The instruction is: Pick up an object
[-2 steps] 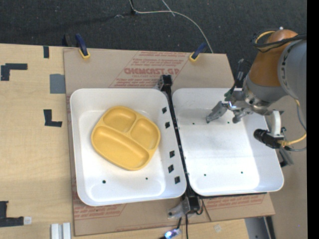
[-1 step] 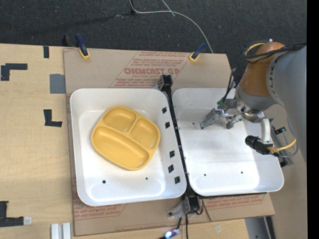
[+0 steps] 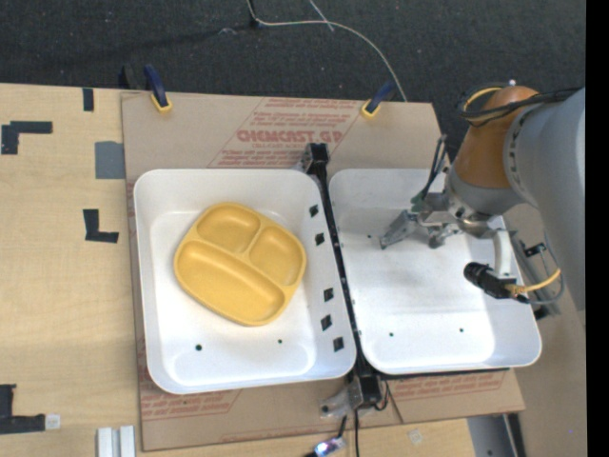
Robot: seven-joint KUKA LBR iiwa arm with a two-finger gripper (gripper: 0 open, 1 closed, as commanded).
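Yellow divided plate [image 3: 241,263] lay flat in the left bin [image 3: 152,255], approx. centred, its three compartments facing up. Arm [image 3: 495,150] reached in from the right, w/ orange band above the wrist. Gripper [image 3: 404,228] hung over the right bin [image 3: 428,341], near its upper-left part, well apart from the plate; fingers [image 3: 392,235] looked spread, w/ nothing between them

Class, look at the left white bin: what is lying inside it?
Inside the left bin lies one yellow divided plate with three compartments, resting flat on the bin floor. Whatever part of the floor is beneath the plate is covered, so it cannot be checked.
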